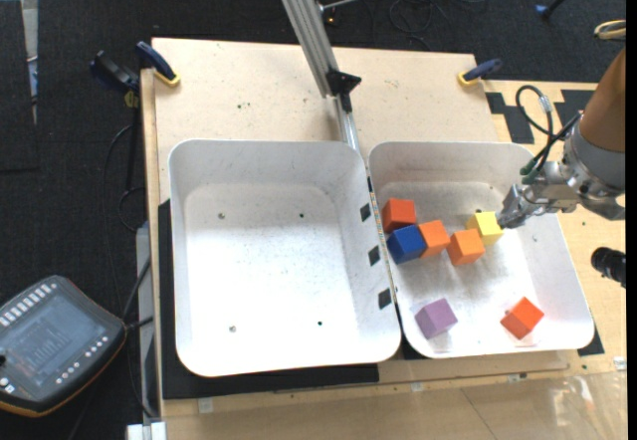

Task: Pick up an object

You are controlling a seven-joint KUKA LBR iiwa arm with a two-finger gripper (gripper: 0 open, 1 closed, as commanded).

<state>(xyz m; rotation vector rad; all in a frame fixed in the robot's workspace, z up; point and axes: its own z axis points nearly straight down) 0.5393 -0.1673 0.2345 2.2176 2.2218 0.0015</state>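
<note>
The right bin (557, 259) on the table (259, 90) holds six blocks: three orange (399, 212), one blue (406, 243), one yellow (488, 224), one purple (435, 318), plus a red-orange one (522, 318) near the front. The left bin (199, 189) sits beside it. The hand (510, 215) is low at the yellow block, just beside or touching it; whether it is apart or together I cannot tell.
</note>
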